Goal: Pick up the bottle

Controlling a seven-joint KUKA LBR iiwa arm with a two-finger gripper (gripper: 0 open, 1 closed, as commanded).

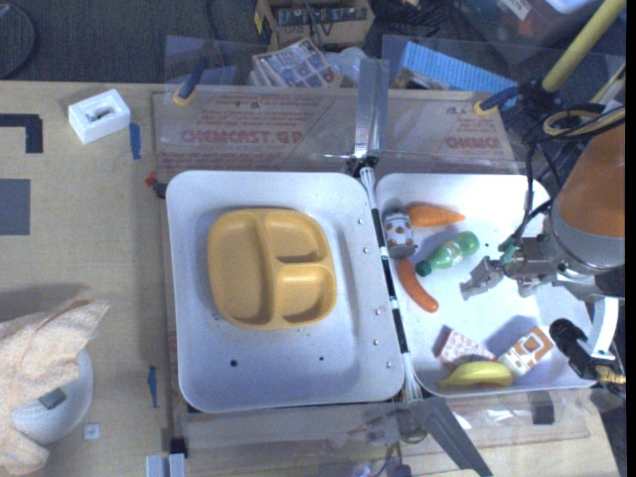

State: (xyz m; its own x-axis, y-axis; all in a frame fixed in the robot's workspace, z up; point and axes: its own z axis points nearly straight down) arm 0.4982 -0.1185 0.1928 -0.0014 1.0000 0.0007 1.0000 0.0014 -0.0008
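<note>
The bottle (447, 253) is small and green with a darker cap end, and it lies on its side in the upper middle of the right bin (497, 189). My gripper (478, 278) hangs just to the right of the bottle and a little nearer the camera, with its fingers pointing left. It is open, with nothing between the fingers, and it stands apart from the bottle. The grey arm with its orange band (596, 202) reaches in from the right.
An orange carrot (434, 215), a small round can (398, 232) and a red-orange pepper (418, 285) lie around the bottle. A banana (478, 373), a wafer piece (459, 346) and a small box (528, 350) sit at the bin's front. The left bin (189, 296) holds a yellow divided tray (270, 266).
</note>
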